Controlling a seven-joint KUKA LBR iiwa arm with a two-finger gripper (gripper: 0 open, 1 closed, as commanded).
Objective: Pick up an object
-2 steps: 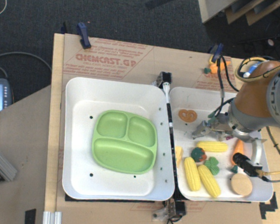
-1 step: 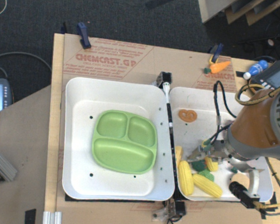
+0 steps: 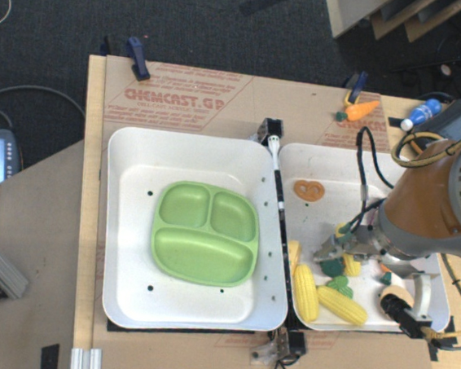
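Plainly, two white bins are sitting side by side on the bench. The left bin [image 3: 113,208] is holding a green divided plate [image 3: 205,234], which is lying flat near its middle, apart from every wall. The right bin [image 3: 331,161] is carrying the loose things: a brown pretzel [image 3: 309,190] is lying alone near the far wall, and two corn cobs are lying at the near end, one [image 3: 305,292] running along the wall shared with the left bin, the other [image 3: 342,305] slanting just beside it. A dark green piece [image 3: 337,269] is sitting between the cobs and the gripper [image 3: 331,252], with a small yellow piece [image 3: 354,267] touching it. The arm [image 3: 424,208] is reaching in from the right, and the gripper is hanging low over the middle of the right bin, right at the green piece; whether it is released or clenched, I cannot tell.
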